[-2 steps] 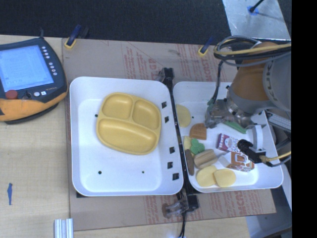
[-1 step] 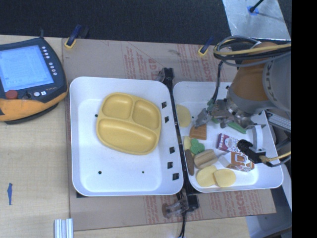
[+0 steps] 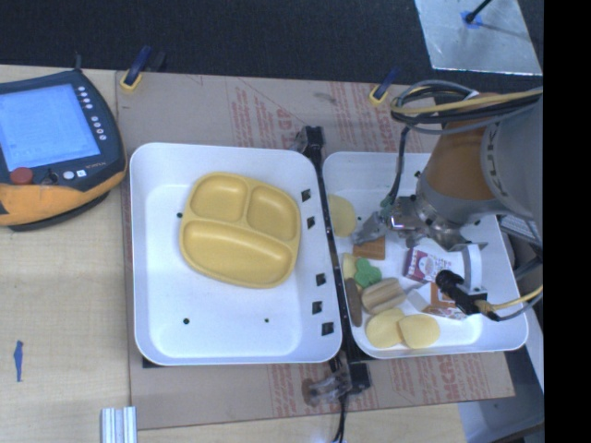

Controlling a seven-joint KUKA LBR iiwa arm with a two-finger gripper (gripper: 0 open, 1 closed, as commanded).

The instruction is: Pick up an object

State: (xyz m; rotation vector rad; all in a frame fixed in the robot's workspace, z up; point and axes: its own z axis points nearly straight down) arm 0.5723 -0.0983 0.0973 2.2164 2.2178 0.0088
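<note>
Closest to us on the pale wooden tabletop [image 3: 55, 340] lies a sheet of brown cardboard [image 3: 231, 386], and on it two shallow white plastic bins stand side by side. Along the near wall of the right bin [image 3: 462, 344] we see two pale yellow rounded pieces [image 3: 404, 329] touching each other. Just behind them lie a tan bun-shaped roll [image 3: 382, 293], a thin brown stick [image 3: 355, 307] close to the bin's left wall, and a small green toy piece [image 3: 367, 271]. To their right sits a red-and-white printed packet [image 3: 421, 266].

A little farther back is a flat orange-brown wedge [image 3: 369, 247]. The hand [image 3: 390, 222] hangs just behind it and slightly to its right, either very near or touching; we cannot tell which. We also cannot tell how far the hand is open, or whether it has hold of anything. The packet lies just beside the hand on the near side, and the other pieces lie nearer to us.

A pale yellow disc [image 3: 342, 215] lies left of the hand, by the bin's left wall. The grey arm with its orange band [image 3: 457, 169] stands over the far right of that bin.

The left bin [image 3: 152, 247] holds a yellow three-compartment plastic tray [image 3: 242, 229]. Farther left on the tabletop rests a grey and orange control pendant with a blue screen [image 3: 51, 146].
</note>
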